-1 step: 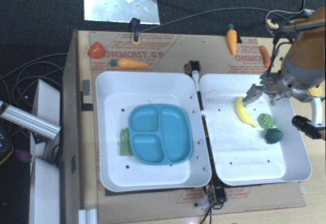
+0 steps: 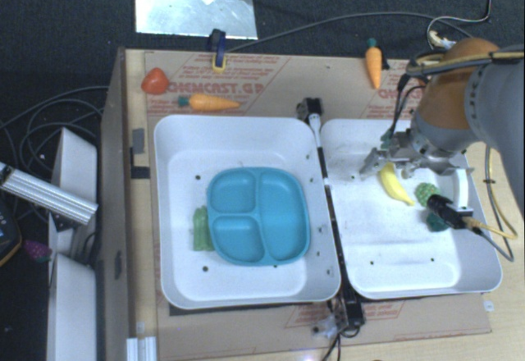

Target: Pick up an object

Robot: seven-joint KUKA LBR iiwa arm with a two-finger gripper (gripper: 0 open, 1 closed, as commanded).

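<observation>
Yellow banana (image 2: 395, 185) lies flat on the floor of the right bin (image 2: 394, 269), right of frame centre, just below my claw (image 2: 384, 156), whose state I cannot tell, so I judge the pick not yet made, grasp and lift remaining.

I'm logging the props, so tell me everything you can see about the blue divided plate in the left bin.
The blue divided plate is light blue, looks like smooth plastic, and has a rounded-square outline. Raised ridges split it into three compartments: two along the top, one larger below and to the left. It lies flat and right side up on the floor of the left bin, roughly central. A green item lies against its left edge. Nothing rests in its compartments.
</observation>
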